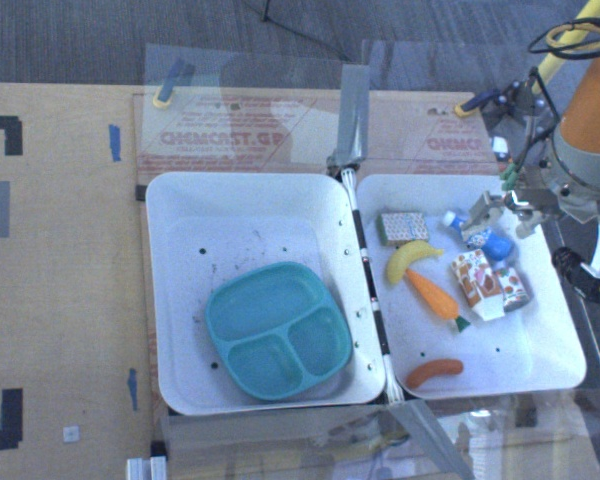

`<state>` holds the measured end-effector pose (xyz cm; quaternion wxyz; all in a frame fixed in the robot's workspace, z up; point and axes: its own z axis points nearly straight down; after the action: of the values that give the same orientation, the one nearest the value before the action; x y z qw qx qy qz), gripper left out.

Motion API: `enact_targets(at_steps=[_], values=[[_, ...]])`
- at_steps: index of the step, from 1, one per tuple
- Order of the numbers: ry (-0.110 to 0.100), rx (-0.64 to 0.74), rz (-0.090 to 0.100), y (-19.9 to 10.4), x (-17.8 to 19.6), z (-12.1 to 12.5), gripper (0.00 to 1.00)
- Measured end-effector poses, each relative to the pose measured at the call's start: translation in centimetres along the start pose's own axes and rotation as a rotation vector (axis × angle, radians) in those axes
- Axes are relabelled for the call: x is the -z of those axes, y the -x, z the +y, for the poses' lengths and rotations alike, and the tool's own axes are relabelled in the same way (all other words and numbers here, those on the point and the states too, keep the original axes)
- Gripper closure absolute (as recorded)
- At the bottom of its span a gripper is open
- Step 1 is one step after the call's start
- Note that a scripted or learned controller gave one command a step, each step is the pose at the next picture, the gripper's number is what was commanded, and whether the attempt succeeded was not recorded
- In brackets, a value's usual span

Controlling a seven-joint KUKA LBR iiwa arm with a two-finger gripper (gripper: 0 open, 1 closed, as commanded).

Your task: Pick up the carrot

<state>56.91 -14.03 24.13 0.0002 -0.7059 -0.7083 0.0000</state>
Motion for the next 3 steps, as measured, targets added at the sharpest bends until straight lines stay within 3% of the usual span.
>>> enact_targets(at_steps=[1,2,3], values=[[0.0,-0.017,0.0,-4.1,-10.2,-0.7,0.0],[0.009,0.211,0.001,-4.5,-15.2,-3.3,0.0],[0.016,0.207,-0.002,-4.3,-14.0,-3.1,1.0]])
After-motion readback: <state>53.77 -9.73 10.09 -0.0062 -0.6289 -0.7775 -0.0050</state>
